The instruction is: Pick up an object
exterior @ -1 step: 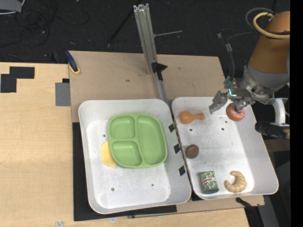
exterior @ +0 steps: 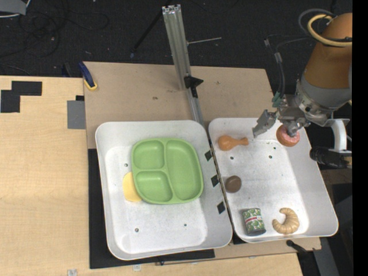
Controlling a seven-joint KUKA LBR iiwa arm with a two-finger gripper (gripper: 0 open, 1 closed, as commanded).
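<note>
**A:** Which thing is the likely pick?

**B:** I'd judge the pink doughnut [exterior: 288, 136], at the far right corner of the right bin [exterior: 313, 180]. It lies just under and beside the gripper [exterior: 278, 122], toward the arm's side. It is a round ring with no long axis, so approach angle matters little.

**A:** Is the claw holding it?

**B:** I cannot tell. The doughnut sits tight against the wrist hardware, but nothing shows it between the fingers, and whether the claw is wide or narrow is hidden from this slant.

**A:** What else is near?

**B:** The orange drumstick [exterior: 231, 142], smooth and glossy, lies to the claw's other side with its long axis running roughly across the bin, bulb end toward the divide between the bins. Farther toward the near edge there's a small brown ball [exterior: 233, 183], matte and round. At the near rim stand a green can [exterior: 253, 221], a short cylinder with a printed label, and a tan croissant [exterior: 287, 220], curved and ridged, close beside it.

**A:** And the other bin?

**B:** The left bin [exterior: 118, 211] bears a green divided plate [exterior: 167, 171] of smooth plastic, with a yellow piece [exterior: 130, 188] tucked partly under its edge.
</note>
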